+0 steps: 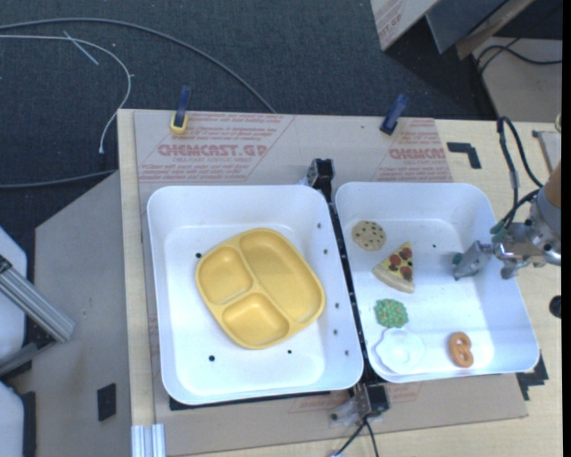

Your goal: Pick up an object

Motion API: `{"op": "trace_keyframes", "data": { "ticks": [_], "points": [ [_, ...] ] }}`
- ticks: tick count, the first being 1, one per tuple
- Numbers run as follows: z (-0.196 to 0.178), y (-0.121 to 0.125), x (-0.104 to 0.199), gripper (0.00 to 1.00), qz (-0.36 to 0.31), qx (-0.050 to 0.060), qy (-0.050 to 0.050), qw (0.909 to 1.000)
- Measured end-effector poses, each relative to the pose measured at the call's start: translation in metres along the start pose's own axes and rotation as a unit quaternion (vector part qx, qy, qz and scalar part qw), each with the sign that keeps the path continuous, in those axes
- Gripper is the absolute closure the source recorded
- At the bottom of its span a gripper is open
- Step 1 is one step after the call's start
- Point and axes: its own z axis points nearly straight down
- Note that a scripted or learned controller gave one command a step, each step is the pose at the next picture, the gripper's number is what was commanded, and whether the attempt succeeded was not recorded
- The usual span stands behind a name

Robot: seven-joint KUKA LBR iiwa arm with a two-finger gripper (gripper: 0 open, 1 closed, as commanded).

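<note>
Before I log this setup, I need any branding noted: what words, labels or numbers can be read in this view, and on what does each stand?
"CHEMCAST GP", in reddish print, on the board's protective film behind the left bin; some letters are blurred.
The same print again on the film behind the right bin, cut short, roughly "CHEMCAST".
Reddish print on the cardboard box at the top edge: too blurred to read.
The bins, yellow tray and toy foods bear no readable text.

Arm (549,228) is getting cut off at right edge. Gripper (467,261) is looking too small and blurry to read.
</note>
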Motion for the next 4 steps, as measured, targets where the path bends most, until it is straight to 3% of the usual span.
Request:
{"op": "trace_keyframes", "data": {
  "ticks": [1, 3, 4],
  "points": [
    [-0.007, 0.003, 0.0, 0.0, -0.002, -0.007, -0.002, 1.0],
    [0.099, -0.002, 0.002, 0.0, -0.002, -0.005, -0.001, 1.0],
    [0.086, 0.0, 0.002, 1.0, -0.001, -0.007, -0.002, 1.0]
  ]
}}
